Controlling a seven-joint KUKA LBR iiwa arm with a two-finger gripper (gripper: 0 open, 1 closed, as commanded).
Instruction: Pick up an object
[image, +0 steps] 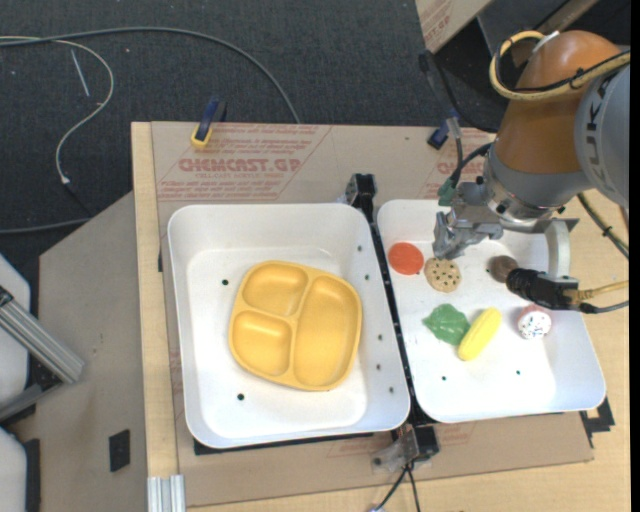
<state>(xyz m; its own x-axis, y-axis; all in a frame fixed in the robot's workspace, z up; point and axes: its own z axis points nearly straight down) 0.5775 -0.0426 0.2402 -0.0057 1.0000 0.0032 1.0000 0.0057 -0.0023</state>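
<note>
A yellow divided plate (296, 325) is seen lying in the left white bin (190, 250), its three compartments facing up. Both bins are borne by a cardboard sheet (250, 160) printed with red lettering. A blue clamp (208, 121) is fixed at the sheet's far edge. A white cable (90, 80) is looped across the dark carpet (300, 50) beyond.

Around the cookie (442, 273) in the right bin (560, 385): just left, a round disc (405, 258); nearer the camera and to the right, a leafy piece (446, 323) touching a corn cob (479, 333); farther right, a sprinkled ball (534, 323). Well left, in the left bin (200, 245), a divided plate (296, 324).
</note>
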